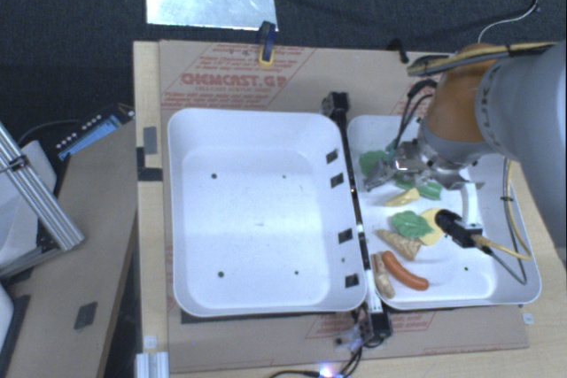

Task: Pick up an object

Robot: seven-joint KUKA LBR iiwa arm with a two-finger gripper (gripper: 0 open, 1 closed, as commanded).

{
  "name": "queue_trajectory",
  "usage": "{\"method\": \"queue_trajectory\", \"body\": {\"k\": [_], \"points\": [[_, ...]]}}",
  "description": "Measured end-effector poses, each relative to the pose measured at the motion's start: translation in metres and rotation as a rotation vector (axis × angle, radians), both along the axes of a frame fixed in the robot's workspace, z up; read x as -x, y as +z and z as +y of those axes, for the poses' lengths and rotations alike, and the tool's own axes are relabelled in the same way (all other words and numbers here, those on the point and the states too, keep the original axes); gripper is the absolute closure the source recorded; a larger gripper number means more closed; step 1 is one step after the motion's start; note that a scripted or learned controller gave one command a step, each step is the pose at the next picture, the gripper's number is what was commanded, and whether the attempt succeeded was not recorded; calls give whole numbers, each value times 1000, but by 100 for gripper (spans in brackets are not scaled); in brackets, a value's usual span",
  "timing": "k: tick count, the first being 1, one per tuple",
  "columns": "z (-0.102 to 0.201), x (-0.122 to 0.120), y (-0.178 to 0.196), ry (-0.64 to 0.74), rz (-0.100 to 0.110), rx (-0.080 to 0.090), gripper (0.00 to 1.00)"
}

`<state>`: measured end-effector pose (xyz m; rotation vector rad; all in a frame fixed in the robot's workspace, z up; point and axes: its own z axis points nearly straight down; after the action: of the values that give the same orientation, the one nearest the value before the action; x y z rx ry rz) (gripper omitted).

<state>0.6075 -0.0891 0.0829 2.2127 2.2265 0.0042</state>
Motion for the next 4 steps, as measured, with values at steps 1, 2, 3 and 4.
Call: {"method": "queue_trajectory", "body": {"k": [1, 2, 3, 4], "points": [[-37, 66, 5, -9, 4, 1, 0], [-34, 61, 16, -4, -5, 2, 100], [29, 20, 107, 5, -8, -1, 100], [49, 4, 215, 2, -11, 0, 100]]}}
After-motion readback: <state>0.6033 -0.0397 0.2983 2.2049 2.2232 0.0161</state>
